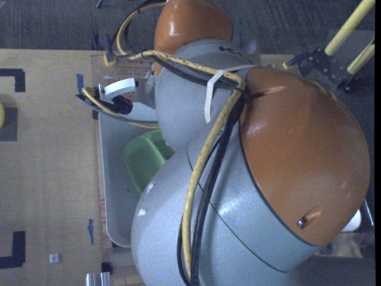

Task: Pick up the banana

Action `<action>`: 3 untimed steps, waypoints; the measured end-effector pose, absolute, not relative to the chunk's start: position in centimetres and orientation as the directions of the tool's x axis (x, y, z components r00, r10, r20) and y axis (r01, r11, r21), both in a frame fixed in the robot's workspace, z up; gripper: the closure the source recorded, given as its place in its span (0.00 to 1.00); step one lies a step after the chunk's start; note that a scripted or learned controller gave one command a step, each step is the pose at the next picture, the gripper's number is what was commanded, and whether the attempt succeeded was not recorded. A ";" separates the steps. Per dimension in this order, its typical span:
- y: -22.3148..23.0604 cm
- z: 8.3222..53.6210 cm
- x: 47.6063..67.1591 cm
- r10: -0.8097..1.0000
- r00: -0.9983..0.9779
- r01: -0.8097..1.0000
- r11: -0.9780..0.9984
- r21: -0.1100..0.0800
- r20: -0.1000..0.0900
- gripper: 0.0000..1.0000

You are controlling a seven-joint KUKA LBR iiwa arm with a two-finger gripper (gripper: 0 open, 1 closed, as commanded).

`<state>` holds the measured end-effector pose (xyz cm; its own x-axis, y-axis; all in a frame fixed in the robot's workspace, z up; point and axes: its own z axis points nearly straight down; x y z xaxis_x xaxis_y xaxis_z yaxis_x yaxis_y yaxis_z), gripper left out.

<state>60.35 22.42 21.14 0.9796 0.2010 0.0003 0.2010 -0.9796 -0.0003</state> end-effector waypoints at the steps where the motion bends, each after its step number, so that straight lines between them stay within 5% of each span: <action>1: 14.2 22.3 57.1 0.226 0.974 0.226 -0.974 -0.001 -0.006 1.00; 2: 22.0 10.0 56.9 0.267 0.964 0.267 -0.964 -0.005 0.001 1.00; 3: 22.1 9.8 56.8 0.269 0.963 0.269 -0.963 -0.007 -0.004 0.00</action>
<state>56.78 22.11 9.84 0.9633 0.2685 -0.0036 0.2685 -0.9632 -0.0075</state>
